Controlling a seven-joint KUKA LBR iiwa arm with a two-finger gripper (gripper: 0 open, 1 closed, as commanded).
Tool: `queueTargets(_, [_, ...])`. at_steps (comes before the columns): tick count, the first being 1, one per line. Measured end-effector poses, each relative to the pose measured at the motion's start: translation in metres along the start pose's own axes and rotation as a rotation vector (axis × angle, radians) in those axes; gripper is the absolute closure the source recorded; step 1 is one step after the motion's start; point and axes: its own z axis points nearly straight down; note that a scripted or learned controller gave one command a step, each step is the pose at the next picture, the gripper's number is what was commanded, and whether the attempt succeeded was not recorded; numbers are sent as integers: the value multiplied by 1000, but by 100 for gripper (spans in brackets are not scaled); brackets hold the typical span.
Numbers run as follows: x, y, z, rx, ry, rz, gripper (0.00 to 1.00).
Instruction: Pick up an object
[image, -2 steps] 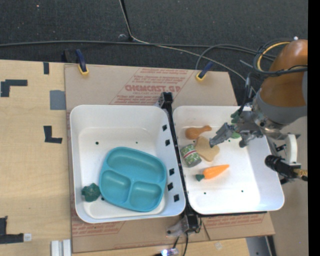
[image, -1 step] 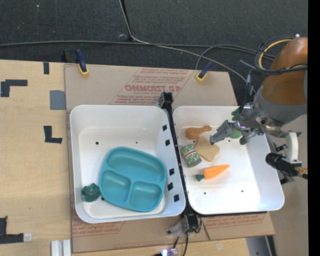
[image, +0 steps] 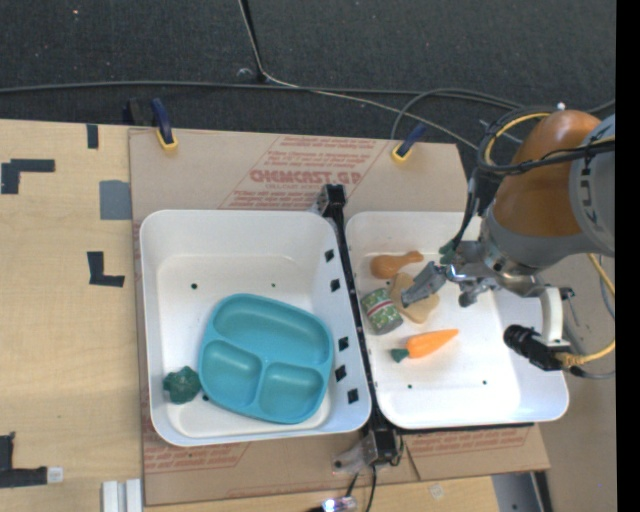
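Wood-toned tabletop (image: 60, 330) spreads to the left with black tape marks on it, and a cardboard sheet (image: 300, 170) with red printing lies under two shallow white bins set side by side; dark carpet and black cables run along the top. My left bin (image: 160, 250) holds a teal divided tray (image: 265, 357) near its middle, and a small dark green lump (image: 182, 384) sits just beside the tray's lower left corner; the right bin (image: 500, 400) holds the small items I could pick: an orange carrot (image: 430, 343) lying near the centre, a tan, drumstick-like piece (image: 395, 264) towards the far side, a green and white can-like thing (image: 381, 310) close to the divider between the bins, and a tan wedge (image: 415, 300) touching it on the right. My arm (image: 545, 190) comes in from the right, orange band above the grey wrist; my end effector (image: 425, 285) sits low over the right bin, right at the tan wedge, just above the carrot; whether it is released or clenched I cannot tell, and I see nothing clearly between its tips.
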Motion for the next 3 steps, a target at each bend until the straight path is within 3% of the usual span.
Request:
queueTargets(2, [-2,-5,92,0,0,0,0])
queueTargets(3, [0,-5,80,-2,2,-2,100])
